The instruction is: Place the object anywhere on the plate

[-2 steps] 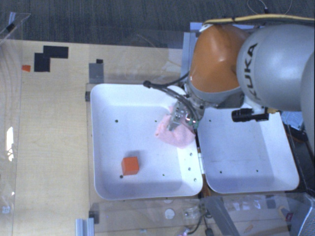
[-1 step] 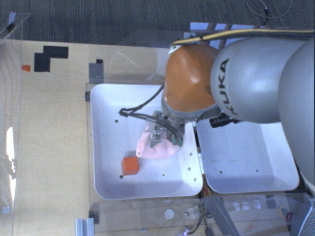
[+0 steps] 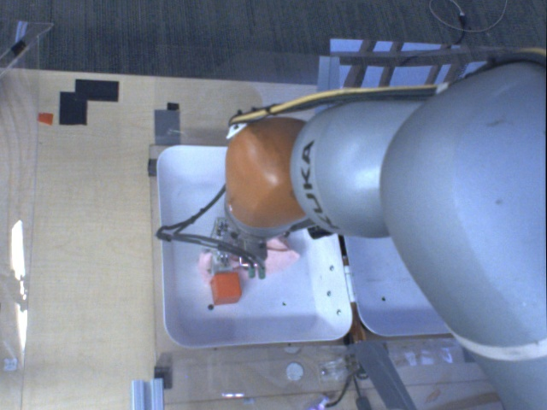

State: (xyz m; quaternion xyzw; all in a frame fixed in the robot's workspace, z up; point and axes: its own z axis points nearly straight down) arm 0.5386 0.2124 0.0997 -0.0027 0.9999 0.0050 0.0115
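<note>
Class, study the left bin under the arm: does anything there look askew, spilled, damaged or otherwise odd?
Nothing looks spilled or broken. The orange block sits in the left bin just below the gripper, at the edge of the pink plate. The arm hides most of that plate, so I cannot tell whether the block rests on it.

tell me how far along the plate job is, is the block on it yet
Looks done: the arm has brought the end effector down into the left bin, over the pink plate. In hand: the orange block sits right under the end effector, at the plate's edge; whether it is gripped can't be seen. Left: confirming that the block rests on the plate, then pulling the arm away.
</note>
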